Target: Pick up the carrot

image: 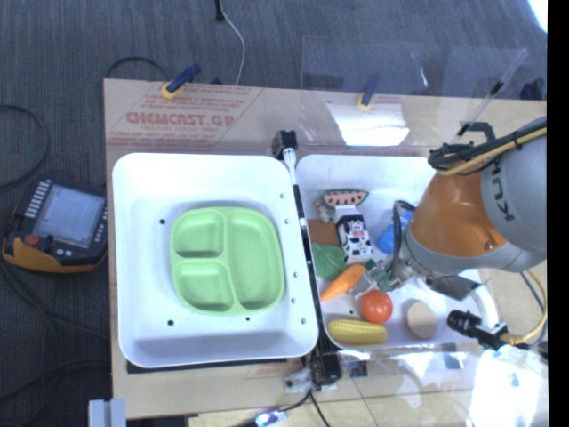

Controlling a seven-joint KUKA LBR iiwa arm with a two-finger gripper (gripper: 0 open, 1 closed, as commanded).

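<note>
The carrot (342, 283) is orange and lies at a slant in the right bin (391, 169), near its left wall. Its thick end points toward my gripper (384, 277), which hangs low just to the right of it, right at the carrot's end. The grey arm with its orange band (452, 216) reaches in from the right and covers much of the bin's right half. The fingers are small and dark against the toys, and I cannot make out their spacing.
Around the carrot lie a red tomato (376, 306), a yellow corn cob (357, 331), a green leaf (327, 259), a cow-patterned carton (356, 237), a watermelon slice (344, 199), a blue item (388, 239) and a beige egg (420, 318). The left bin (142, 185) holds a green divided plate (228, 258).
</note>
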